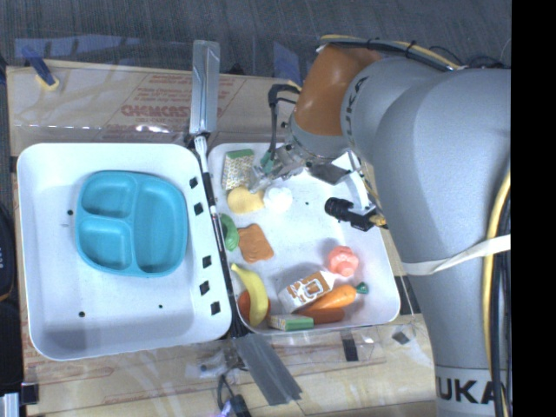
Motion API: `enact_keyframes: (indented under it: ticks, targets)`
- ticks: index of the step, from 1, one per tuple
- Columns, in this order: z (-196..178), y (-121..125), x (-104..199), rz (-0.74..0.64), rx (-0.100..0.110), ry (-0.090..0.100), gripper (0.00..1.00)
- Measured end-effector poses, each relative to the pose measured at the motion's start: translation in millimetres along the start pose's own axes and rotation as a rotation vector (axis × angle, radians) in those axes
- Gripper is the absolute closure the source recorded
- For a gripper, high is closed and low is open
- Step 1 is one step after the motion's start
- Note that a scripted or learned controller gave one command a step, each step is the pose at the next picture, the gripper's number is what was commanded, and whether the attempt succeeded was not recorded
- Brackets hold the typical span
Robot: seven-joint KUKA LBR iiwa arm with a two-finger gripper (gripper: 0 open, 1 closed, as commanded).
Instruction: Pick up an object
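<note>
In the right bin (pixel 382 263), nearest the camera, a green stick-shaped piece (pixel 292 323) lies along the near wall, with a carrot (pixel 333 300) and a small printed carton (pixel 306 289) just beyond it and a banana (pixel 250 285) to their left by the divider. A pink round toy (pixel 343 261) sits to the right of the carton, and a brown slice like toast (pixel 255 243) lies farther in, with a green piece (pixel 230 232) at its left. Beyond those, a yellow lumpy item (pixel 244 201) and a white round item (pixel 279 200) lie side by side, touching or nearly so, directly under the gripper (pixel 270 168), which hangs over the far left part of this bin; whether its fingers are spread or closed cannot be told, and nothing is visibly between them. A patterned packet (pixel 236 170) lies just left of the gripper. In the left bin (pixel 43 233) rests a blue divided plate (pixel 133 222).
</note>
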State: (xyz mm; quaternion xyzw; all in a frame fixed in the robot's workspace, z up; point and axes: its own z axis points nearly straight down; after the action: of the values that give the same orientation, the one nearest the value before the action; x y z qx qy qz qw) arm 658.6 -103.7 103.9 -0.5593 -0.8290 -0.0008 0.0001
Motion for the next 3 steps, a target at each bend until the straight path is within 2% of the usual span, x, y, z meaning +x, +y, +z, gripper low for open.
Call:
enact_keyframes:
  ticks: [1, 2, 3]
  targets:
    - [0.2, 0.0, 0.2, -0.001, 0.000, 0.000, 0.00]
    - [-9.4, 1.0, 0.5, -0.004, -0.001, 0.000, 1.00]
    - [-9.3, 1.0, 0.6, -0.004, -0.001, 0.000, 0.00]
